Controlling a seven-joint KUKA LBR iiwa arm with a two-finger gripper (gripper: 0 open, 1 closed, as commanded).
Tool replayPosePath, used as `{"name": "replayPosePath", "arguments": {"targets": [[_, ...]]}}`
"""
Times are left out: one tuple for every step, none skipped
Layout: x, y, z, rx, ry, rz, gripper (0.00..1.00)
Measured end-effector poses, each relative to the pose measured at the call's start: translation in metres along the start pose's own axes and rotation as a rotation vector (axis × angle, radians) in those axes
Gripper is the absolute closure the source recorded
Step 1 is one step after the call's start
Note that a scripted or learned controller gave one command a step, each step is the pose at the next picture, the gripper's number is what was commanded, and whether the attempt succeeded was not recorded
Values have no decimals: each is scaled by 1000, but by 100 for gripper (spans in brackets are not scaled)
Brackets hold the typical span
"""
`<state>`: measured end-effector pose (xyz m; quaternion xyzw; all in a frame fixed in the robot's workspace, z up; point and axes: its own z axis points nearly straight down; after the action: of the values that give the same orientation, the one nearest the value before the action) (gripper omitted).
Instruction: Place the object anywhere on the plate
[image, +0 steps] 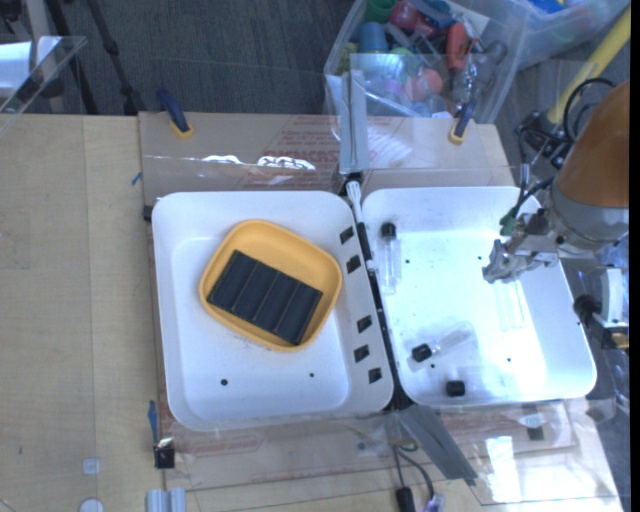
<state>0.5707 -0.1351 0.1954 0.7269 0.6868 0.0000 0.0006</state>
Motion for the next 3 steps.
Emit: {"name": "replayPosePath", "arguments": {"targets": [[19, 53, -27, 0, 0, -34, 100], [68, 70, 11, 3, 2, -336, 100], [98, 90, 10, -3, 0, -566, 100]]}}
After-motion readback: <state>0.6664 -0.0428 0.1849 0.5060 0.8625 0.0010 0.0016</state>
